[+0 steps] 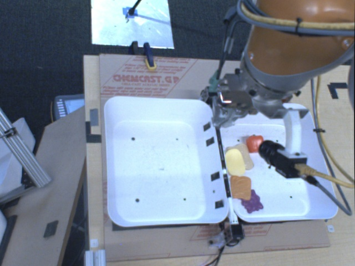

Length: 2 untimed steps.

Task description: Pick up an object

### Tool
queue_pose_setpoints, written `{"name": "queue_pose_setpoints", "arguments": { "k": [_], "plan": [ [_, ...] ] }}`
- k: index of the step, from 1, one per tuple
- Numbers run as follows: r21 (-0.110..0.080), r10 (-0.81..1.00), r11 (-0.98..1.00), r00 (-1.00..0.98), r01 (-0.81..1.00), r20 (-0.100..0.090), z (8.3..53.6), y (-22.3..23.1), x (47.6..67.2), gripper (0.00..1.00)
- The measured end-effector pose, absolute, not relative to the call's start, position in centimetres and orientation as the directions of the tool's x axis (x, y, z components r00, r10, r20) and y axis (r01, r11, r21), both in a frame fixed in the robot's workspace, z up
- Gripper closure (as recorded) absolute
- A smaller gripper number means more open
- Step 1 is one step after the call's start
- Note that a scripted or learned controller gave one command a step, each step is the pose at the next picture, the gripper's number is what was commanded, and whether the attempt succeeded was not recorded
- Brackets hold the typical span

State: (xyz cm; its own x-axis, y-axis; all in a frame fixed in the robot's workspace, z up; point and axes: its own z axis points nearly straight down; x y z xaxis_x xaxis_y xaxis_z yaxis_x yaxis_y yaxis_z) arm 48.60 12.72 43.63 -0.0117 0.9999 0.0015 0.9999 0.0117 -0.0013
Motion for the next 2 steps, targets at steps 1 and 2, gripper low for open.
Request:
{"name": "queue_pose_setpoints", "arguments": {
  "k": [1, 2],
  "plan": [
    [0.013, 1.000, 0.007, -0.007, 1.000, 0.005, 54.10, 15.66, 48.65, 1.00],
    [0.005, 1.000, 0.007, -0.007, 1.000, 0.003, 54.66, 15.51, 48.67, 1.00]
  ]
}}
